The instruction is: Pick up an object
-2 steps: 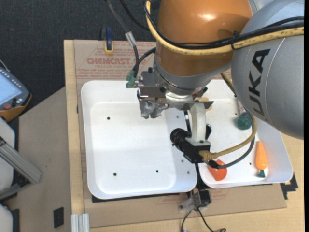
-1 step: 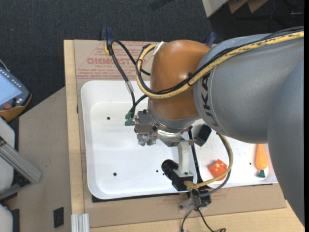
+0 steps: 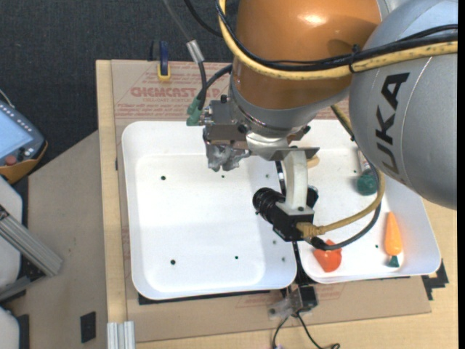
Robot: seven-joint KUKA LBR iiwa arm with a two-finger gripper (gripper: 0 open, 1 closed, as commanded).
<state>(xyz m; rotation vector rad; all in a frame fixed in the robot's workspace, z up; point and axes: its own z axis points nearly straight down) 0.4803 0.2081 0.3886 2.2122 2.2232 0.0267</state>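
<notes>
The gripper [image 3: 220, 157] hangs over the back of the left bin [image 3: 145, 195], its finger spread unreadable from above and nothing visibly held. Well to its right, in the right bin [image 3: 425, 257], lie a red tomato-like toy [image 3: 328, 259], a green object [image 3: 367, 184] and a toy carrot [image 3: 392, 237].

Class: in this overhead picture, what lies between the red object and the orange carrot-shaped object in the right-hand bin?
In the camera view, bare white bin floor lies between the red object and the carrot-shaped object.
</notes>
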